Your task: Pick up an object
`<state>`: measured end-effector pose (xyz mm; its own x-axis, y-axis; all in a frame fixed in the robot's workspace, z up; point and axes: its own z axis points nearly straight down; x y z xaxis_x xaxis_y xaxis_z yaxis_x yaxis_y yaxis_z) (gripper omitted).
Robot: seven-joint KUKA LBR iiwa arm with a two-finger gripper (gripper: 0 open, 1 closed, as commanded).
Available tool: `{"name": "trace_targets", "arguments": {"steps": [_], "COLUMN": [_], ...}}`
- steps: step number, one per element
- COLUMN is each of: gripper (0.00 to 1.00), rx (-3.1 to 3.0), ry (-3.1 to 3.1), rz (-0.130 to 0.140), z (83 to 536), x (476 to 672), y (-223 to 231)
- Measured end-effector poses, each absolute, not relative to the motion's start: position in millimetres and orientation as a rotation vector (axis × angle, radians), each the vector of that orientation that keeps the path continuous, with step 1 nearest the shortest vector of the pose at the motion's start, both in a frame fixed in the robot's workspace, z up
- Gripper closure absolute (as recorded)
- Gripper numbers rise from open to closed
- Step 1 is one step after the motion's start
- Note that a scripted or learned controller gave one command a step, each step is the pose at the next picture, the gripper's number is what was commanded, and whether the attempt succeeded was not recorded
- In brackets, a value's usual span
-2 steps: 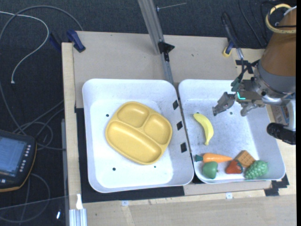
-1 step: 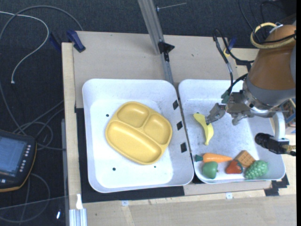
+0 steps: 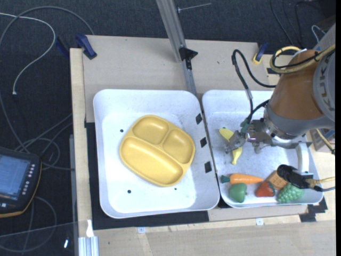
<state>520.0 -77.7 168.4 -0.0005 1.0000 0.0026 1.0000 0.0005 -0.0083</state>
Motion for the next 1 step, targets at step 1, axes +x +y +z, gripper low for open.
{"name": "trace_targets", "arguments": {"steps": [1], "gripper": [0.00], "rx": [-2.217], "ry": [-2.216], "rz": [0.006], "z": [122.8], "x": [520.7], "y": [-84.3]}}
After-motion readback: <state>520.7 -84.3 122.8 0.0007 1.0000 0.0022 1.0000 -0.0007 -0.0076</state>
